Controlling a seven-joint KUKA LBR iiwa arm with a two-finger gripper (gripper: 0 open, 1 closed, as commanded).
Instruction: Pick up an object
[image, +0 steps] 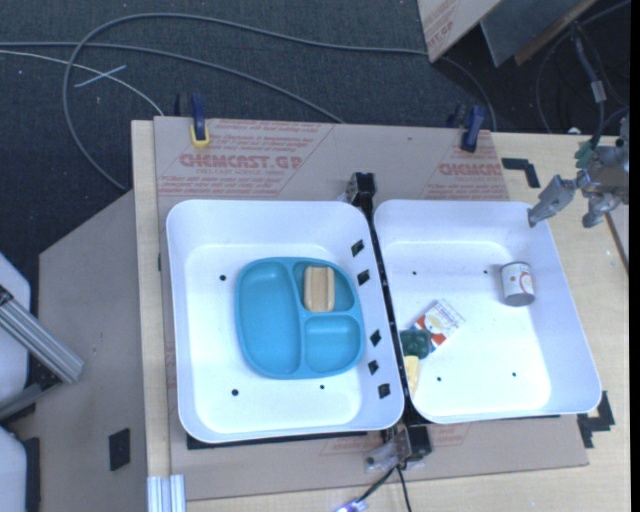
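The gripper (572, 197) sits at the far right, just outside the upper right corner of the right bin (560, 300), over bare bench (150, 300); its two fingers are spread apart with nothing between them. Inside the right bin, a small can (517, 283) lies on its side near the upper right, with open white floor all round it. A flat packet (432, 324) lies near the bin's left wall, touching a green piece (414, 343) and a yellow piece (411, 373) by the divider. The left bin (200, 390) holds a blue tray (285, 325) at its centre, with a tan block (319, 288) in the tray's upper right compartment. Clamps (199, 120) grip the board's far edge.
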